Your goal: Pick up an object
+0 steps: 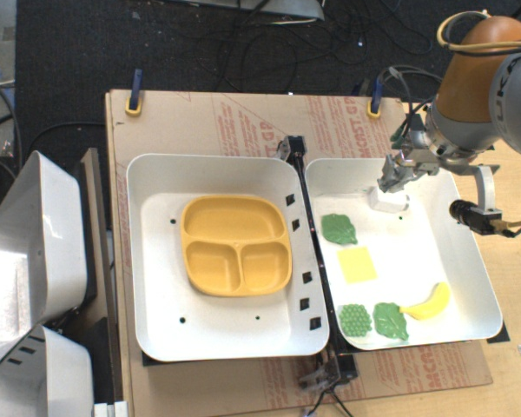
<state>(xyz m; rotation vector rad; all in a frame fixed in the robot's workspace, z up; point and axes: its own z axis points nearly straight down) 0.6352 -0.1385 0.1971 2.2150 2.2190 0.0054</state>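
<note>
Camera view from above, looking down at a slant on a counter covered by a brown cardboard sheet with red printing, which carries two shallow white bins side by side. In the left bin lies a yellow plastic plate with three compartments, roughly in the middle of the bin. In the right bin several small toy foods are scattered: a green leafy piece near the left wall, a flat yellow square just below it, a round green bumpy piece and another green leafy piece side by side near the front wall, and a yellow banana just to the right of them, close to the second leafy piece. A small white object sits toward the back of the right bin, apart from the other items. The grey robot arm with its orange band reaches in from the right, and its gripper points down over the back of the right bin, its tip right at the top of the white object. Whether the fingers are spread or pressed together cannot be told from this angle, nor whether they touch the white object. Blue clamps hold the cardboard at the back edge of the counter, and black cables run across the dark floor behind it. At the left edge stand two more white bins, tilted and off the counter.
</note>
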